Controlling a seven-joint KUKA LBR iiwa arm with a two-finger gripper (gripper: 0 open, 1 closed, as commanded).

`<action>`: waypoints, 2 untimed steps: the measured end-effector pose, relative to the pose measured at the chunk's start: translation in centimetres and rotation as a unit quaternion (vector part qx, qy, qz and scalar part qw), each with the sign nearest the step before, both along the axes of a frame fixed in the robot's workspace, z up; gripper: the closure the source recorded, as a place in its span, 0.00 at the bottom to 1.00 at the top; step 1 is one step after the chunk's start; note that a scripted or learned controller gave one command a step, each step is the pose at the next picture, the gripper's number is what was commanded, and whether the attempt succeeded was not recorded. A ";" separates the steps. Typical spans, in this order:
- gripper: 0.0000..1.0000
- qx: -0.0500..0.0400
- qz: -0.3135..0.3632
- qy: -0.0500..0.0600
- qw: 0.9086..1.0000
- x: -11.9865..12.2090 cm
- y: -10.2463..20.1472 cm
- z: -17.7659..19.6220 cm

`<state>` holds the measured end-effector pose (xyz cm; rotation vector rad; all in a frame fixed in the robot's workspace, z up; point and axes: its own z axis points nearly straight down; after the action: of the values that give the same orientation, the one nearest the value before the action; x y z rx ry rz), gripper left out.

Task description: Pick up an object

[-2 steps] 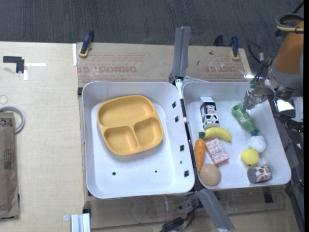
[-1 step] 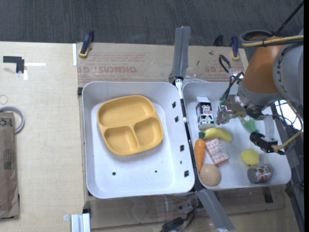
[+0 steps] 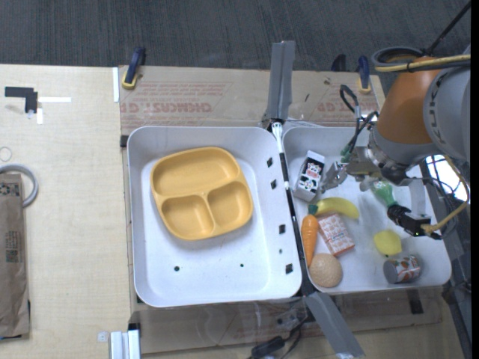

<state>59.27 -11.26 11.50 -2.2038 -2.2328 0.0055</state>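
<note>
Gripper (image 3: 338, 175): over right bin (image 3: 441, 264), jaws state cannot tell.
Milk carton (image 3: 310, 176): just left of jaws, maybe touching.
Banana (image 3: 337, 207): just below jaws.
Carrot (image 3: 310, 235): further below, w/ red box (image 3: 336, 235) beside.

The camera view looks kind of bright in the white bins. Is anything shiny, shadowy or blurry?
In the camera view, even light falls on the bench; the yellow plate is sharp, with soft shading in its compartments. The left bin has a pale sheen but no harsh glare. The gripper is small and muddled against cables in the right bin, and the picture is slightly grainy.
</note>
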 end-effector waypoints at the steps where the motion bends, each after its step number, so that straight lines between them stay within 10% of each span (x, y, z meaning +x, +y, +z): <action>1: 0.00 0.000 -0.050 0.000 0.999 -8.8 -4.1 -2.7; 2: 1.00 0.001 -0.051 0.001 0.999 -8.7 -4.1 -2.1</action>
<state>50.58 -15.36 9.43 -2.3123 -2.1159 0.0040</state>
